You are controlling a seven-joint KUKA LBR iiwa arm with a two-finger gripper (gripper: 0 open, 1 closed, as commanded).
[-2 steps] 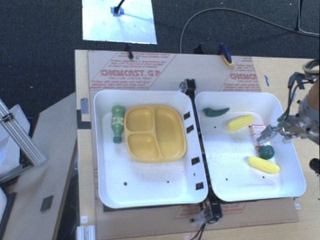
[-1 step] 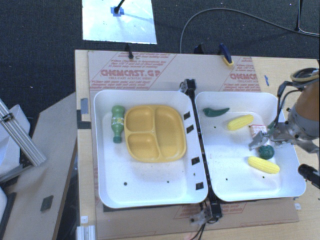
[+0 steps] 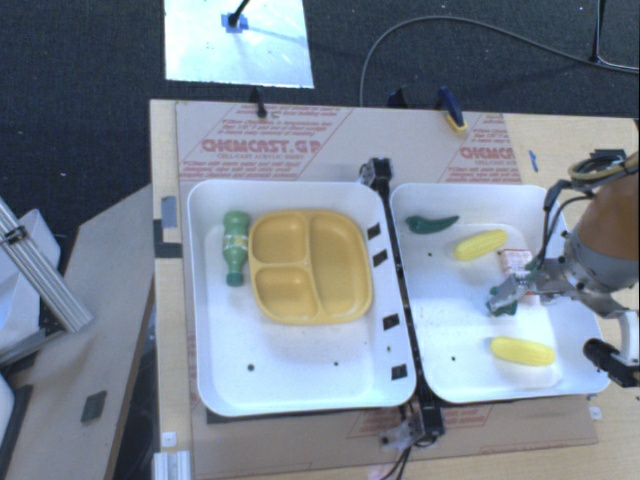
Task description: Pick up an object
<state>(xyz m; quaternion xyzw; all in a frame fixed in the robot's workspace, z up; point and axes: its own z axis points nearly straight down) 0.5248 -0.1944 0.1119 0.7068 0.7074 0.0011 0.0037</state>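
Looking down at the gripper hanging low over the right bin, reaching in on the grey arm from the right side. Not managing to tell clenched from released on that claw, way too blurry and small. Not seeing anything clearly grasped in it either.

Spotting the pickable stuff scattered around it in that same bin:
- lower yellow piece lying near the front edge, just below the gripper but apart from it
- upper yellow piece sitting toward the back
- dark green pepper lying just beside that one, on its left
- small red-and-white item sitting near the gripper, just behind it

Also noticing the left bin holding a yellow divided plate with a green bottle lying right along its left edge.
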